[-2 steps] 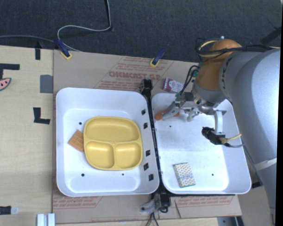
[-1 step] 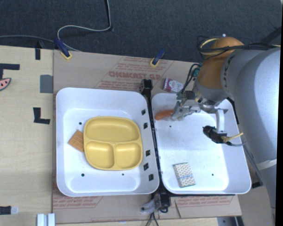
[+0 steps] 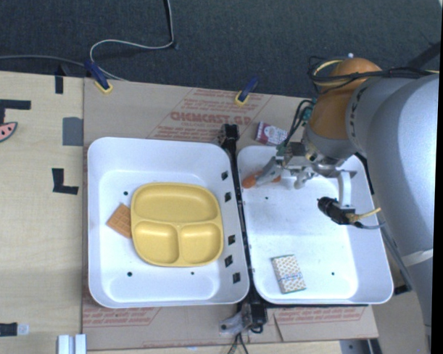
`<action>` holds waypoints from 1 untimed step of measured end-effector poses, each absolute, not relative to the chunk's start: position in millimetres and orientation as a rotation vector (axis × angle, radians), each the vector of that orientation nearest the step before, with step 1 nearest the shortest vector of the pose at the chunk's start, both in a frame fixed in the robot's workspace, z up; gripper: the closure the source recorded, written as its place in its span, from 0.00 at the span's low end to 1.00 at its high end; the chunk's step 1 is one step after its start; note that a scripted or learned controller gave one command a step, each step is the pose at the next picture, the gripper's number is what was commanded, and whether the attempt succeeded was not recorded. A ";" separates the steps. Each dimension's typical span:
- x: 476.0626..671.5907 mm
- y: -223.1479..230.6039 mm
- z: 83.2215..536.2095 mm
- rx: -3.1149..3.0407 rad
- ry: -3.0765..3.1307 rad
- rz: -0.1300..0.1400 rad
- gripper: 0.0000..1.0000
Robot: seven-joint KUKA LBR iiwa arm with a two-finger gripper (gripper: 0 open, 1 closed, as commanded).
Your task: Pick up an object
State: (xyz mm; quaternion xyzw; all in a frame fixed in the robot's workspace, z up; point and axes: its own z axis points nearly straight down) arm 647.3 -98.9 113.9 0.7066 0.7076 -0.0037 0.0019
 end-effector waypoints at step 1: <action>672.4 -94.2 91.6 2.212 2.216 0.011 0.00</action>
